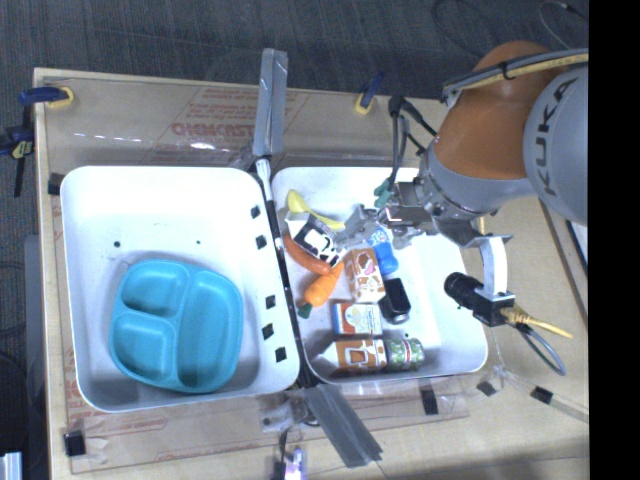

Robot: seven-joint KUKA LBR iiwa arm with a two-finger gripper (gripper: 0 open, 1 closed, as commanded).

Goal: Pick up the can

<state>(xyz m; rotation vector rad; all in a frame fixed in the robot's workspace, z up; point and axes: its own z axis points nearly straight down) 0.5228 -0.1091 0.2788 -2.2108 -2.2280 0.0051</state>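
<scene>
Sideways, "KUKA" reads on the arm [560, 128]; can [378, 353] lies below; fingers' [378, 230] state unclear

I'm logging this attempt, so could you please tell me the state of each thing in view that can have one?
Can: lying on its side by the right bin's near wall, untouched.
Gripper: low over the right bin's clutter, holding nothing that can be seen.
Blue tray: flat in the left bin, right side up.
Carrot: lying loose beside the small cartons.

Robot lab: clamped bench [150, 118], bins [90, 193].
</scene>
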